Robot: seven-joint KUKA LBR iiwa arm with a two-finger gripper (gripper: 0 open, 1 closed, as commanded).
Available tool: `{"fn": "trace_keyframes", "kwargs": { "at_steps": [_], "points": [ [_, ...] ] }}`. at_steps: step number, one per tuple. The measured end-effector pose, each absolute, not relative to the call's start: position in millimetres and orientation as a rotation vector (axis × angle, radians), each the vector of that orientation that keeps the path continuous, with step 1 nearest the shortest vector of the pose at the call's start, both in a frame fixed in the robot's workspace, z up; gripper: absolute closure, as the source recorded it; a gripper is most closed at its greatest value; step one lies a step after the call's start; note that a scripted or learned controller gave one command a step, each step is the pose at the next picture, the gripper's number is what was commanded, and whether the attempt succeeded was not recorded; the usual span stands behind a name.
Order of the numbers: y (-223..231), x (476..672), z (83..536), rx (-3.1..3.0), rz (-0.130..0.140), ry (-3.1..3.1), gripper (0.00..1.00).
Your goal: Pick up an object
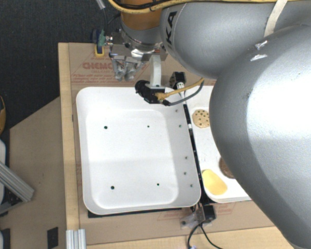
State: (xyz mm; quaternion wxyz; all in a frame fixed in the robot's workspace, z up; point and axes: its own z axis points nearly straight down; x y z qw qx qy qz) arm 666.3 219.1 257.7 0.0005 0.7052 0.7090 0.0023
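Left white bin (pixel 93 154) on cardboard sheet (pixel 72 139)

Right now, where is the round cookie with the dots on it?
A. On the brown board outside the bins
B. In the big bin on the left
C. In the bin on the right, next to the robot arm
C: the cookie lies in the right bin, just past the divider, with the grey arm covering much of that bin.

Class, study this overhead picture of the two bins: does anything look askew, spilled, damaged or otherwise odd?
Nothing stands out. The left bin sits square on the bench; a round cookie-like item and a yellow object lie in the right bin.
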Motion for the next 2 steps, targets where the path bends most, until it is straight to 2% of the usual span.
{"fn": "trace_keyframes", "kwargs": {
  "at_steps": [2],
  "points": [
    [218, 666.8, 278, 2.213, 0.009, 2.224, 1.0]
  ]
}}
